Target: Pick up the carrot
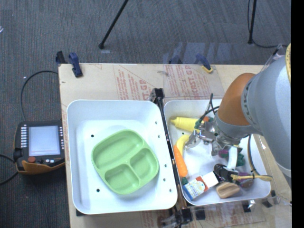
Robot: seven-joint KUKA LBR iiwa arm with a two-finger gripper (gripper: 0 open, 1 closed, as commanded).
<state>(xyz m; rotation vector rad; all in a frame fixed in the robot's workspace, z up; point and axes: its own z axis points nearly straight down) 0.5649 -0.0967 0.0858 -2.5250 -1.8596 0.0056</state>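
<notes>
The orange carrot [179, 161] lies lengthwise along the left wall of the right bin [262, 148], just below a yellow banana [182, 141]. My gripper [205, 144] hangs over the middle of that bin, a little to the right of and above the carrot, under the orange band of the arm. The carrot lies apart from the gripper, with bare bin floor between them. The arm's wrist hides part of the bin's middle.
A yellow squeeze bottle [184, 123] lies at the right bin's back left. A small carton [196, 187], a bread piece [228, 190] and a dark purple item [236, 176] crowd its front. The left bin [76, 127] holds a green divided plate [125, 161].
</notes>
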